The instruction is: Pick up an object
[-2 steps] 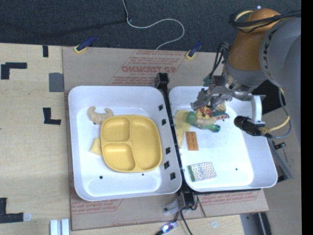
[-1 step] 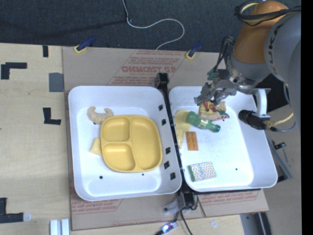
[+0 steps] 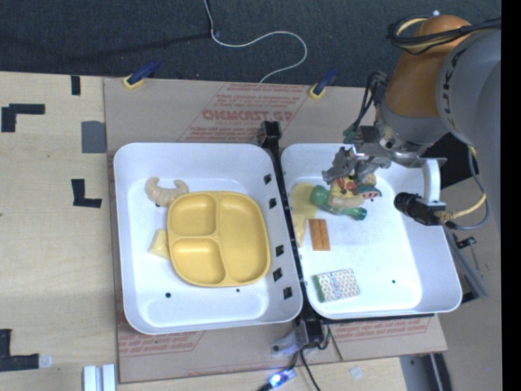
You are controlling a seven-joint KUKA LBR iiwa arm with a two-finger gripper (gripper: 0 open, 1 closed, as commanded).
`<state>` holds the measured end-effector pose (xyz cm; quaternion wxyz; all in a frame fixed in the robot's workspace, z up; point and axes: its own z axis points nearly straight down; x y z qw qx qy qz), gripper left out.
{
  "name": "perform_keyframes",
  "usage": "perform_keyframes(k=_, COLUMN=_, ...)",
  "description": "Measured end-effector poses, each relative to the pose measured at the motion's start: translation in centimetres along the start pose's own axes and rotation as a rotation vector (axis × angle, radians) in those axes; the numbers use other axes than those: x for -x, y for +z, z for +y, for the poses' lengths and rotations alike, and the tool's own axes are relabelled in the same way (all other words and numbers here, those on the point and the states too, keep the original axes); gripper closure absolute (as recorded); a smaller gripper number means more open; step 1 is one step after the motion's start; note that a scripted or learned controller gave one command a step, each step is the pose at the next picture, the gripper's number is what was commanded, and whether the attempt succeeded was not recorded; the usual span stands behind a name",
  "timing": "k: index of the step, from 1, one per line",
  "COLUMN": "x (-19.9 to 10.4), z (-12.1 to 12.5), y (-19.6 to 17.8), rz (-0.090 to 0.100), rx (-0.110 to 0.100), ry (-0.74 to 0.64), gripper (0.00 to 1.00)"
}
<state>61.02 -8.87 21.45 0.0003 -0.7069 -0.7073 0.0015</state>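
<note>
toys (image 3: 346,198) sit in a small heap at the back of the right bin (image 3: 423,287), and the gripper (image 3: 352,168) hangs right over them, its tip at the heap's top; whether it is apart or together cannot be told, since the metal parts blur into the clutter beneath. the heap shows a green piece, a red and yellow bit, and a pale yellow shape (image 3: 303,195) lying just to its left against the bin's inner wall. the arm (image 3: 427,72) comes in from the right, its orange band above the wrist, a black cable fitting (image 3: 417,206) sticking out beside the bin's right side. nearer the front of the same bin lies an orange block (image 3: 320,234), apart from the heap, and further forward a patterned card (image 3: 337,284), tilted, near the front wall. the left bin (image 3: 134,165) holds a yellow tray (image 3: 218,238) with three compartments, lying flat in the middle. a tan curled piece (image 3: 164,191) touches the tray's back left corner, and a pale yellow wedge (image 3: 158,243) peeks out from under its left edge. both bins rest on cardboard (image 3: 236,112) held by two clips (image 3: 141,74) at the back, on a wooden bench (image 3: 49,259). a white cord (image 3: 260,43) loops over the dark floor behind.
</note>
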Motion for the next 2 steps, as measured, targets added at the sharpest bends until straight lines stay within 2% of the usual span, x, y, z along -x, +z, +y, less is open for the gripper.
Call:
perform_keyframes(k=1, x=-1.3, z=0.2, y=-0.5, rz=0.001, rx=0.001, ry=-0.001, gripper=1.0)
perform_keyframes(k=2, x=0.6, z=0.1, y=-1.4, rz=0.001, rx=0.001, ry=0.001, gripper=1.0)
